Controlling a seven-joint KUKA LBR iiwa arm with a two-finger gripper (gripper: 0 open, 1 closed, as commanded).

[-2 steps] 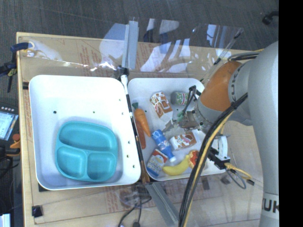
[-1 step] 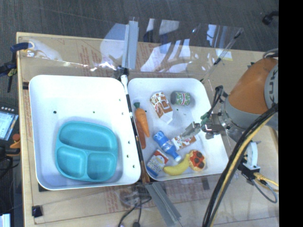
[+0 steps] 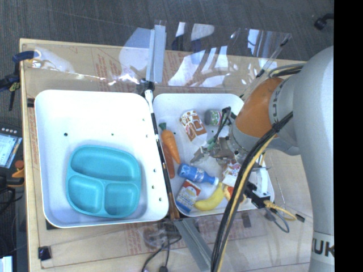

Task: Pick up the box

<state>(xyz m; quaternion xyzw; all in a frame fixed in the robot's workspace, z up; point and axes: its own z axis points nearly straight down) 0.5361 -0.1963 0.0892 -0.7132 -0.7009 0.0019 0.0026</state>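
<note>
1. Box point(image 3: 193, 124): small, brown and white printed, lying flat in upper middle of right bin point(image 3: 170, 103), nothing gripping it.
2. Just right of box: small green can point(image 3: 212, 117).
3. Left of box, along bin's left wall: carrot point(image 3: 169, 145), lengthwise.
4. Below box: blue bottle point(image 3: 197, 174), then small carton point(image 3: 188, 196) and banana point(image 3: 210, 200) near front wall.
5. Gripper point(image 3: 211, 149): low in right bin, right of and below box, apart from it; fingers too blurred to judge, state cannot be told.
6. Arm point(image 3: 258, 115): orange band above wrist, reaching in from right, cables trailing down.
7. Left bin point(image 3: 51, 103): holding teal divided tray point(image 3: 104, 181) near front.
</note>
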